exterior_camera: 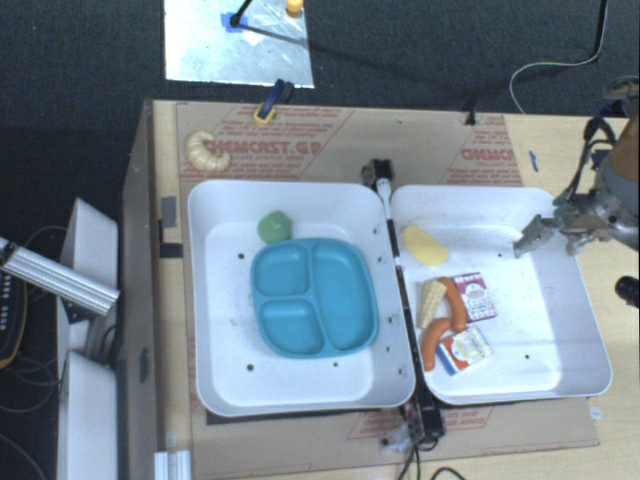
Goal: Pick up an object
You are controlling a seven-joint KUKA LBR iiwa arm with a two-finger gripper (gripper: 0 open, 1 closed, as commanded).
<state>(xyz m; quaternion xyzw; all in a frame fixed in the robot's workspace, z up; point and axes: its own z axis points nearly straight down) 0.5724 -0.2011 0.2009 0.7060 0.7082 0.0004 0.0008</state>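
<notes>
The gripper (553,234) hangs over the right bin (575,308) at about 2 o'clock from that bin's middle, just inside its far right rim, and nothing can be seen between its fingers (530,236); whether they stand wide or narrow cannot be told from this slanted look. The loose objects sit well apart from it, toward the bin's left side. A pale yellow piece (425,246) lies at about 10 o'clock from the bin's middle, near the divider between the bins. At 6 o'clock from it a cream cone-shaped piece (431,300) lies touching an orange sausage shape (455,304), and a second orange sausage shape (433,341) lies at 6 o'clock from the cone. A small red-and-white carton (476,297) rests just beside the first sausage at its 3 o'clock, and another small printed carton (466,349) lies at 6 o'clock from that. In the left bin (215,268) a blue divided plate (313,296) fills the centre, with a green ball (274,227) touching its rim at 11 o'clock.
</notes>
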